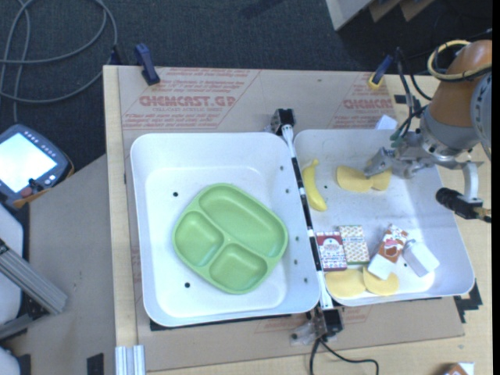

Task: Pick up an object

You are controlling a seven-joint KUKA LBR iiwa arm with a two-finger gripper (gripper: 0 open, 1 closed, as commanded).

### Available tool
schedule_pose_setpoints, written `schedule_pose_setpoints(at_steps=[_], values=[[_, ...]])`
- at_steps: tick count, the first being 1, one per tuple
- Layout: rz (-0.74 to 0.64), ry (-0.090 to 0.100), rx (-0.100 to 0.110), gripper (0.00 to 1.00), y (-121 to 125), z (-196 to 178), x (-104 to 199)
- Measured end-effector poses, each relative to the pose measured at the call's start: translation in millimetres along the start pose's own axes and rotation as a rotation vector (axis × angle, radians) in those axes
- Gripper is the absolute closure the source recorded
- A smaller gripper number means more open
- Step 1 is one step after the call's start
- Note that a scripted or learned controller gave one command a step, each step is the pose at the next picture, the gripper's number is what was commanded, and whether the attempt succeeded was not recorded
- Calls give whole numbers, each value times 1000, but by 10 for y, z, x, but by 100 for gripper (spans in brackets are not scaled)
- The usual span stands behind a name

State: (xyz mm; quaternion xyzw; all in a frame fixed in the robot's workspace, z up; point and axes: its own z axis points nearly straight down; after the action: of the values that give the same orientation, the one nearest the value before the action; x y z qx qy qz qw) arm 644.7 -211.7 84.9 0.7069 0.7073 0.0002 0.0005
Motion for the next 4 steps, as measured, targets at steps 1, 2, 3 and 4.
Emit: schedule_pose_setpoints(at_steps=[1,2,3,4], values=[[0,0,-1,0,94,-1,249],[-4,8,-2,0,-11,-8,-72],[-3,14,11,0,152,13,-59],[-4,2,0,100,167,-104,-88]])
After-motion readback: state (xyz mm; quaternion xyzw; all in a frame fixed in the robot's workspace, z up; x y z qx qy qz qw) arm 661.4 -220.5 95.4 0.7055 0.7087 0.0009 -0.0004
